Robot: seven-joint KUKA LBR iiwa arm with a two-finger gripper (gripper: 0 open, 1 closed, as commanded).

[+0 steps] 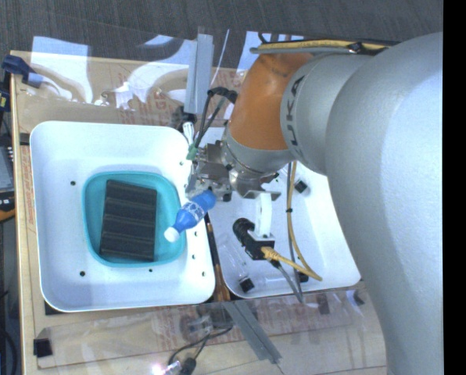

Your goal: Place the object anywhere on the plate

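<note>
A teal plate (93, 209) lies in the left bin (61, 155), and a dark ridged block (129, 219) rests flat in its middle. A small blue bottle (190, 214) with a white cap hangs tilted over the plate's right rim, cap end down and to the left. Its upper end sits between the fingers of my gripper (205, 196), which is shut on it. The gripper hovers at the left bin's right side, near the divide between the two bins.
The right bin (327, 248) lies largely under the arm's grey body and orange band. Clutter and cables sit along the bench behind the bins, and a metal bracket (249, 334) juts out at the front.
</note>
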